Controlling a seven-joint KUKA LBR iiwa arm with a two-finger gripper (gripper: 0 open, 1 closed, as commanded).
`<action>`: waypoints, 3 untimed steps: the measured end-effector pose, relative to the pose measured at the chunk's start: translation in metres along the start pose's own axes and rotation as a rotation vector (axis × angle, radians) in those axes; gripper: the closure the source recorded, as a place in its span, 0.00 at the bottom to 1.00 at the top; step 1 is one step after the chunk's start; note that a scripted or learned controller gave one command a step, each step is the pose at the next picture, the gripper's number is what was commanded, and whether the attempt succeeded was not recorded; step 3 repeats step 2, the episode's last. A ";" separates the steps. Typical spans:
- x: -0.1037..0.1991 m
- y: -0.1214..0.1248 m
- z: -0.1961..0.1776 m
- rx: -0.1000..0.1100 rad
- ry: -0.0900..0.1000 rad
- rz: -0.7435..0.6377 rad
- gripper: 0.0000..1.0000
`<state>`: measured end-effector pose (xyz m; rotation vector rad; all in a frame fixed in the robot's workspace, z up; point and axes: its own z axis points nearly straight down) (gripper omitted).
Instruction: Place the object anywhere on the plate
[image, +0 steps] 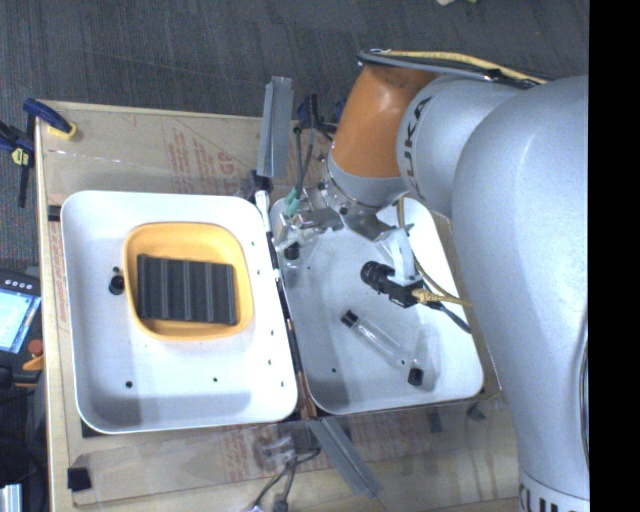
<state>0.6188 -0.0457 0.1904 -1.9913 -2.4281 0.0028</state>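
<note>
Two white bins side by side on the bench. Left bin (90, 390) holds a yellow plate (190, 275) with a dark ribbed rectangular insert (188, 290) lying on it; a small dark knob (117, 283) sits just left of the plate. Right bin (450, 385) holds the object, a clear tube with black end caps (380, 346), lying flat on the bin floor toward its near side, slanted from far-left to near-right, well apart from the plate. Arm enters from the right, orange band over the far edge of the right bin. Gripper (293, 232) sits at the far-left corner of the right bin, near the divide between bins; jaw state cannot be told from this view. Nothing seen between them.
</note>
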 end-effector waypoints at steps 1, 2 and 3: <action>0.035 -0.008 0.000 0.003 0.001 -0.126 1.00; 0.034 -0.008 0.000 0.003 0.001 -0.126 0.00; 0.034 -0.008 0.000 0.003 0.001 -0.126 0.00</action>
